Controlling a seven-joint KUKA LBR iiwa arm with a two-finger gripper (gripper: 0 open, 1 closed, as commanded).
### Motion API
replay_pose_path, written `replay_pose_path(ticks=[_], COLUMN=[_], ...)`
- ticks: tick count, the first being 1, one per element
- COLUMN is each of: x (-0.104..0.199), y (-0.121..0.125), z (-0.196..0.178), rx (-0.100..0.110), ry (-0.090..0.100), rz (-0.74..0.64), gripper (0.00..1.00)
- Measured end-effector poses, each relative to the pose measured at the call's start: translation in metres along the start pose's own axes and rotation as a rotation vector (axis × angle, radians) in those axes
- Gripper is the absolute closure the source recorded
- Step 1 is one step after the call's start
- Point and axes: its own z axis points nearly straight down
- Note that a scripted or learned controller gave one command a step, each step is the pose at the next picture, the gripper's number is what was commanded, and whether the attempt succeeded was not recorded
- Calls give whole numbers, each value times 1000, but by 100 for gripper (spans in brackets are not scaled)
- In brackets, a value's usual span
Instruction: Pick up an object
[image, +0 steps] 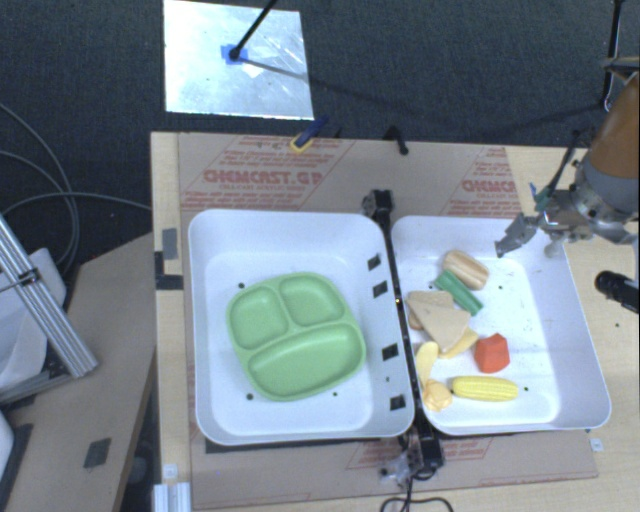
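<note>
The right bin (575, 340) holds several toy foods. A tan bread roll (466, 267) lies at the top of the group, with a green piece (460, 293) just below it. A beige wedge (438, 315) lies beside a pale yellow piece (427, 358). Lower down are a red piece (491, 352) and a yellow corn cob (485, 388). My gripper (531, 243) hangs over the bin's far right part, up and to the right of the bread roll. It is open with nothing between its fingers.
The left bin (210, 260) holds a green divided plate (295, 335). A black divider (392, 300) runs between the bins. The arm's orange band (615, 150) is at the right edge. Cables and a metal frame lie off the bench on the left.
</note>
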Motion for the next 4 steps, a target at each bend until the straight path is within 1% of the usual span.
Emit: replay_pose_path(ticks=[1, 2, 3, 4], x=[41, 44, 44, 107], y=[-81, -136, -133, -117], z=[127, 124, 114, -8], rx=[0, 2, -3, -12], ry=[2, 1, 0, 1], rz=[5, 4, 2, -9], gripper=[0, 0, 100, 100])
